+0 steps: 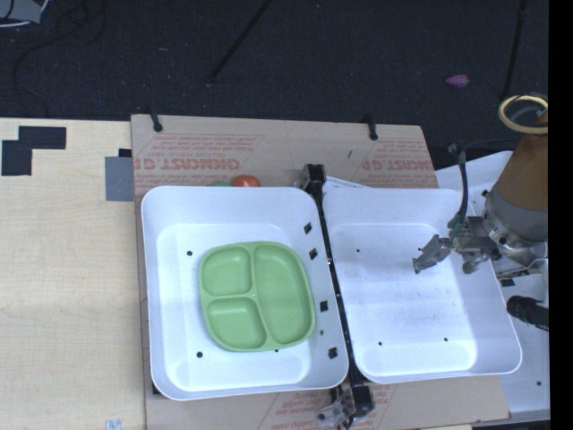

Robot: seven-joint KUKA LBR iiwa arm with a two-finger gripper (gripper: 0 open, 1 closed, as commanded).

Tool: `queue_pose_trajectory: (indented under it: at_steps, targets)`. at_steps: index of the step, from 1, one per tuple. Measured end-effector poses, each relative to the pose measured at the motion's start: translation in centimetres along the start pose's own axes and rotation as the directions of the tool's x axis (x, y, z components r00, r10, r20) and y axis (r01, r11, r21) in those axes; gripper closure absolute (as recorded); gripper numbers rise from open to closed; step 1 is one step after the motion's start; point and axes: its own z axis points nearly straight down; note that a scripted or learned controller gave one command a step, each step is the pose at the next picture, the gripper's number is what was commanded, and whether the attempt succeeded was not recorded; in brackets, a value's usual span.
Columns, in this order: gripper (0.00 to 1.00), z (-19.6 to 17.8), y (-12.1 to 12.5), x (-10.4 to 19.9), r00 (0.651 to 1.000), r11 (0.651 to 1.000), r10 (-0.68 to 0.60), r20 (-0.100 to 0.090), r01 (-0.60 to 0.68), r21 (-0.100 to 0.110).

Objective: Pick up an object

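Camera view: my hand (428,260) hangs open, holding nothing. I think the plate (256,296) is light, stiff, slippery; I'd pinch its rim.

Red printing runs across the cardboard sheet (286,155) that lies under both bins. Along its far edge, behind the left bin (161,240), one line of lettering sits upside down and mirrored, and reads roughly as "CHEMCAST GP". Behind the right bin (501,330), near the sheet's far right corner, a shorter piece of the same red print shows the letters "GP". More red print peeks out at the sheet's near edge below the left bin, too small and cut off to read.
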Motion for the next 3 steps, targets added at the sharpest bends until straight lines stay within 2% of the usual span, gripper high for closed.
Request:
queue_pose_trajectory:
  at_steps: [1,3]
  targets:
    - [0.00,-0.7,0.3,0.0,1.000,1.000,-0.003,0.002,0.003,-0.012]
    - [0.00,8.6,-0.9,0.3,1.000,1.000,-0.002,0.001,0.002,-0.008]
